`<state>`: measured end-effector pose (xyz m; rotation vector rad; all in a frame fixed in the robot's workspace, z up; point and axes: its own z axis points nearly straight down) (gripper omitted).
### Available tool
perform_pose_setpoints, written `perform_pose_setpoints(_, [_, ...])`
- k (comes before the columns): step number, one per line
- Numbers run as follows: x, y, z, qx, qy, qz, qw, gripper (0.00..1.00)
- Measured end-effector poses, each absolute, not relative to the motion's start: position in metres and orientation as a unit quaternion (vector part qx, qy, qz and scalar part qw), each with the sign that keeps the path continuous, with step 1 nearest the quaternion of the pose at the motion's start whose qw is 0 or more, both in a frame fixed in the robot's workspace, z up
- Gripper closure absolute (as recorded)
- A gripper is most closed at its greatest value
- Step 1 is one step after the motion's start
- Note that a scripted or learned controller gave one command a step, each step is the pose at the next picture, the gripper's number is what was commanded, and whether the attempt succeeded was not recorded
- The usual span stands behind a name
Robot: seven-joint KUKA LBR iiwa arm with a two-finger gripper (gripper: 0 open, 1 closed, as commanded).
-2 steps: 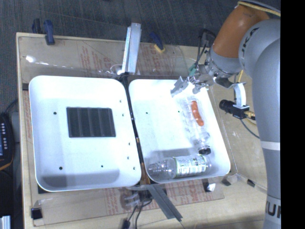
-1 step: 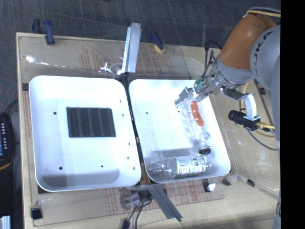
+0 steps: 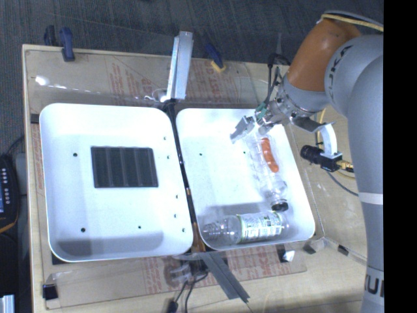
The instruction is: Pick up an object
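Nearest the camera, at the front edge of the surface (image 3: 98, 276), a grey metal bracket (image 3: 221, 278) sticks out from between the two bins, with a dark cable trailing off below it. The surface is a pale board printed with faint red lettering, and it carries two shallow white bins side by side. The left bin (image 3: 58, 175) holds a dark ribbed rectangular pad (image 3: 124, 167) lying flat near its middle. The right bin (image 3: 215, 175) holds two clear plastic bottles. One, the labelled bottle (image 3: 244, 227), lies on its side along the front wall, its cap end to the left. The other, a bottle with an orange item inside (image 3: 268, 165), lies lengthwise along the right wall, its dark cap toward the front.

The claw (image 3: 251, 126) sits low over the back right part of the right bin, just at the far end of the orange-filled bottle. Whether it is open or closed cannot be told, and no object is seen to be gripped. The grey arm (image 3: 355, 90) with its orange band enters from the right.

Blue clamps (image 3: 66, 43) fix the board at its rear edge, and an upright grey bar (image 3: 180, 64) stands behind the join of the bins. Dark carpet (image 3: 98, 5) covers the floor beyond.
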<state>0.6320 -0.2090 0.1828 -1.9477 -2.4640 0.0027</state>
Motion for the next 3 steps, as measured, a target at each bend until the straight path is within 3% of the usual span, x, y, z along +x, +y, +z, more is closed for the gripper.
perform_pose_setpoints(1, [0.607,-0.209,0.212,-0.621,-0.784,0.0006,0.001,0.0])
perform_pose_setpoints(2, [0.63,-0.208,0.185,-0.603,-0.798,0.0004,0.0,0.0])
perform_pose_setpoints(3, [0.612,-0.209,0.214,-0.591,-0.806,0.0005,0.0,0.0])
